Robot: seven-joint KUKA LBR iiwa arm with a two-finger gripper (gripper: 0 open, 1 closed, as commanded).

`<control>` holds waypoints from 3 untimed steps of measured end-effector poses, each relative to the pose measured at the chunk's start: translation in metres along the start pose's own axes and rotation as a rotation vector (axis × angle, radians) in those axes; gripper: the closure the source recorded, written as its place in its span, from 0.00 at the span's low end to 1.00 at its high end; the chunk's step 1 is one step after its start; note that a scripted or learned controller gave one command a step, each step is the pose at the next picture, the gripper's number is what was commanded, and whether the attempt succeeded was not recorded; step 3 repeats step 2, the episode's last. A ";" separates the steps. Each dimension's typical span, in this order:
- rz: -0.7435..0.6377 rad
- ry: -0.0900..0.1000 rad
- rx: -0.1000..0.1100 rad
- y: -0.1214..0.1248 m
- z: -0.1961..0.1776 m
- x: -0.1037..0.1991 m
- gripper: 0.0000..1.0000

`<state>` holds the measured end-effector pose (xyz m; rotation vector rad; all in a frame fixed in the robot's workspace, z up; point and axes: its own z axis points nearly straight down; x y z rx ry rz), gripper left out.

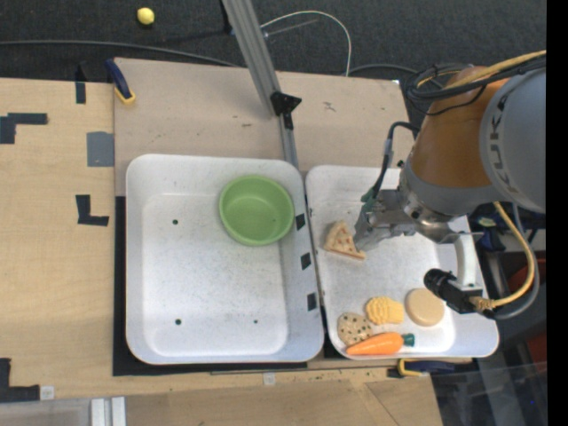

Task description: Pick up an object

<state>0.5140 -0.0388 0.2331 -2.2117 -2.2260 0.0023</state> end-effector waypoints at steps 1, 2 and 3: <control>-0.002 0.001 -0.002 0.009 -0.007 0.058 1.00; -0.002 0.000 -0.002 0.016 -0.009 0.115 1.00; -0.002 0.000 -0.002 0.016 -0.009 0.115 1.00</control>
